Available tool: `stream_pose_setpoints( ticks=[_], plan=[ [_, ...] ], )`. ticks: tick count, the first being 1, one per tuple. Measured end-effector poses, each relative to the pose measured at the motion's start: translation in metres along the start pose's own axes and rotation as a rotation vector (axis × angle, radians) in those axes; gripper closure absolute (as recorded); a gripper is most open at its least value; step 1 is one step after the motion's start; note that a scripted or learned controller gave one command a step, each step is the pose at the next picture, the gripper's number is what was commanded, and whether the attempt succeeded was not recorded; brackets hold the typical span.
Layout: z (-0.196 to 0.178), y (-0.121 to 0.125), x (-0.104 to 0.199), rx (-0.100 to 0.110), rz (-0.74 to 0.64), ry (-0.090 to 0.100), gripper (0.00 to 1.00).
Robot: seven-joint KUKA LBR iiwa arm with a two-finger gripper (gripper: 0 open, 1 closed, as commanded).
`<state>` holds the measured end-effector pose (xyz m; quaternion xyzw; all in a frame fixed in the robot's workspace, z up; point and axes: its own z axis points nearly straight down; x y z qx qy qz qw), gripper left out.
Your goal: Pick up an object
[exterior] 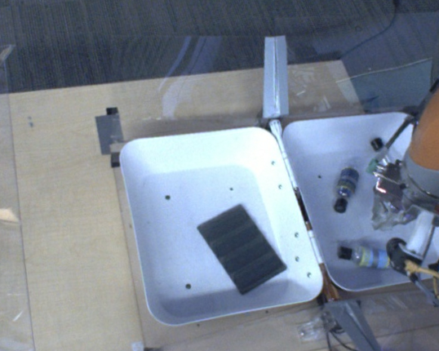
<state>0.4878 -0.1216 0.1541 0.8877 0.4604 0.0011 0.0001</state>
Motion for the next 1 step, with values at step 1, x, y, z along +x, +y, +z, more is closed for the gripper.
stream_pose_setpoints(
  ticks=[1],
  plan=[
    [-0.0105,0.0015,0.0016,-0.004,-0.002,0.003,1.00]
  ],
)
